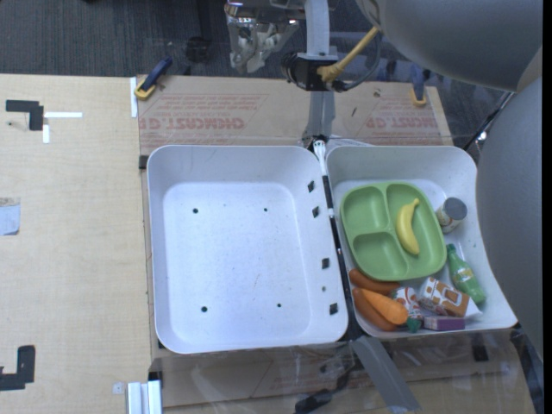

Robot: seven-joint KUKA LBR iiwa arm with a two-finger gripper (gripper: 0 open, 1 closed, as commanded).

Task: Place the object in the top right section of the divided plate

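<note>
Bins: two, both well below my gripper [250, 46], which hangs past their far rim; my jaws are blurred, so I cannot tell their spread. One banana [408, 225] lies in the one green plate's [371, 231] top right section. Two carrots [376, 300], partly hidden.

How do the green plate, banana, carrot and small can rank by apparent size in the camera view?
1. green plate
2. and 3. banana and carrot, which look about alike
4. small can
</note>
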